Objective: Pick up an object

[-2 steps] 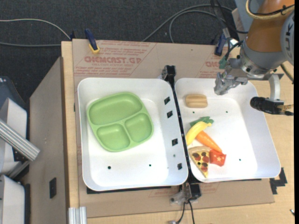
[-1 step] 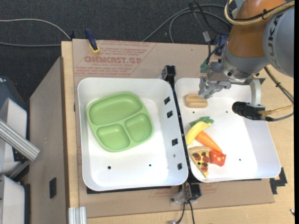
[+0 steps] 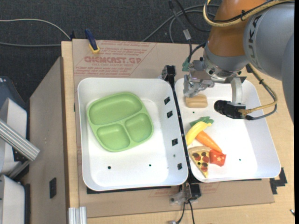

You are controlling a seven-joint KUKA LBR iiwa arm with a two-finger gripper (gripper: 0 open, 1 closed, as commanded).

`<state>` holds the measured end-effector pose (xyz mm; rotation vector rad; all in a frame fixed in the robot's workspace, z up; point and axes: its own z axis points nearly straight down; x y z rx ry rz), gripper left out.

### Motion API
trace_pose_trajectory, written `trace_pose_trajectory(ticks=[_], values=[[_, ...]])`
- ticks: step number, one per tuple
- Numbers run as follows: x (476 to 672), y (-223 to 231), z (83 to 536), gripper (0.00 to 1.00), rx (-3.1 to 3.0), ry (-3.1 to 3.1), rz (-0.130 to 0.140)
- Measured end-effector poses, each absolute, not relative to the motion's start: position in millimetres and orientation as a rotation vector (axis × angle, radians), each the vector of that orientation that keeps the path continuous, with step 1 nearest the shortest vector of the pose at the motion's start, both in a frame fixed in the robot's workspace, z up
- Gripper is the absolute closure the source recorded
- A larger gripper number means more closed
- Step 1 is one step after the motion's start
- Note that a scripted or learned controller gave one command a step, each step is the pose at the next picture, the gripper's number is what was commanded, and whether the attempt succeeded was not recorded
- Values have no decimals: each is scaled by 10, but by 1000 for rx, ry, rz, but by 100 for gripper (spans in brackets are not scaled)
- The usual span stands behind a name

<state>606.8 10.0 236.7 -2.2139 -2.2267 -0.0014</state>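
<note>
Gripper [image 3: 195, 92] is seen in the upper left part of the right bin [image 3: 254, 146], pointed down, with its tip at the top edge of a tan block [image 3: 196, 101]. How far the gripper is open cannot be told from this angle, nor whether the block is gripped. The block is seen flat on the bin floor, near the wall shared with the left bin [image 3: 156, 164]. Lower in the right bin, well apart from the block, four toy foods are grouped. A yellow piece [image 3: 196, 130] with a green end is touched by a carrot [image 3: 208, 141] just below it. A pizza slice [image 3: 200, 157] and a red piece [image 3: 218, 158] lie side by side beneath. In the left bin a green plate [image 3: 120, 120] with three compartments is noted, left of centre. Both bins are borne on cardboard [image 3: 117, 55] with red print. A blue clamp [image 3: 92, 41] is seen at its upper left corner. The arm [image 3: 275, 27] enters from the upper right of the frame.
</note>
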Motion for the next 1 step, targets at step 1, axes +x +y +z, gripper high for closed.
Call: trace_pose_trajectory(ticks=[1], values=[[5969,613,2242,100,-2212,-2224,3]])
